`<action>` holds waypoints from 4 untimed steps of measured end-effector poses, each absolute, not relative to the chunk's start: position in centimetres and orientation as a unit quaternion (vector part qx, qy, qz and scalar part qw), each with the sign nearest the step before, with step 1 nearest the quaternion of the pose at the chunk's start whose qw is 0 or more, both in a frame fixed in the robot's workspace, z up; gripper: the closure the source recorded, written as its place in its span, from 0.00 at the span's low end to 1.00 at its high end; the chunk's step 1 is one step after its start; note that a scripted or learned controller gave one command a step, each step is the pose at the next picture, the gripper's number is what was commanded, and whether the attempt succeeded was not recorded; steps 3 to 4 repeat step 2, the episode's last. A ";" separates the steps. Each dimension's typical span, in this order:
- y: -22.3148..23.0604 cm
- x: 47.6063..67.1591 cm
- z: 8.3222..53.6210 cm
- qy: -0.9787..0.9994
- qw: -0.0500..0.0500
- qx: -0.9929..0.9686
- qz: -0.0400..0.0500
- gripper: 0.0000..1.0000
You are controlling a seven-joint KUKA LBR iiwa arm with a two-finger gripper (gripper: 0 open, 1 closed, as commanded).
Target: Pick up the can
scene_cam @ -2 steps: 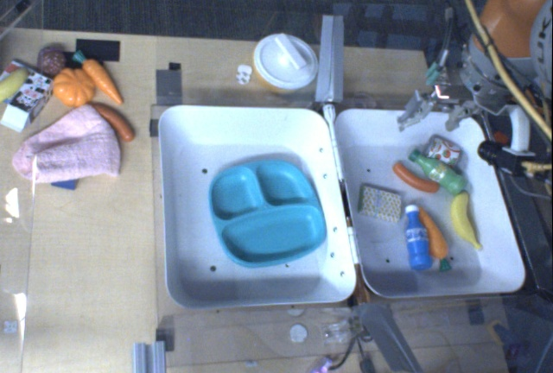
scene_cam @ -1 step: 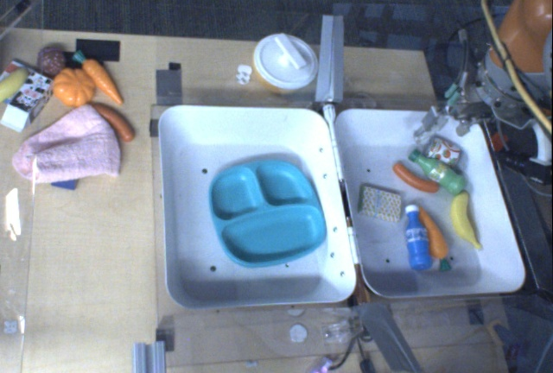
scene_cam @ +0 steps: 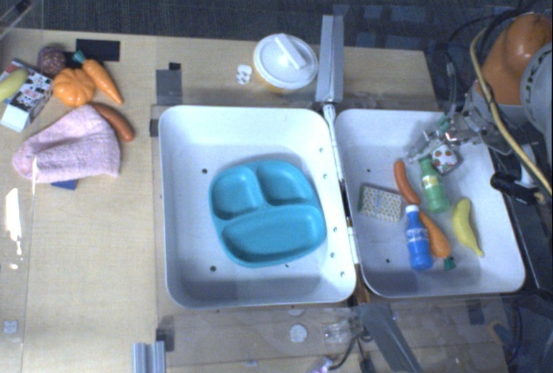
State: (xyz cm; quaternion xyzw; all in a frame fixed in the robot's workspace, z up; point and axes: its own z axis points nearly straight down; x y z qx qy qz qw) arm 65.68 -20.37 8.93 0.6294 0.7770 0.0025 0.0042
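Right bin (scene_cam: pixel 510 276), far corner: small patterned can (scene_cam: pixel 445 158) lying directly under the end effector (scene_cam: pixel 442 141), apparently light, rigid and smooth-walled, best pinched across its round sides; green bottle (scene_cam: pixel 434 192) just beside it; grip state cannot be told.

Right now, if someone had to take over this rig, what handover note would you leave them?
Gripper: down at the far end of the right bin; its grip cannot be made out.
Job's thing: a small white, red-spotted container, probably the can, lies in the bin right by the gripper. I cannot tell whether they touch.
Close by: green bottle, blue bottle, carrot, banana. The blue divided plate sits in the left bin.
Done: approach to the can.
Left: confirm a grip, then lift the can.
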 end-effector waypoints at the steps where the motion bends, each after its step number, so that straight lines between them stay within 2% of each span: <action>1: -20.3 66.0 10.3 0.778 0.009 0.628 0.004 1.00; 2: -17.9 67.1 22.1 0.754 0.004 0.656 0.002 1.00; 4: -17.9 67.1 22.1 0.754 0.004 0.656 0.002 1.00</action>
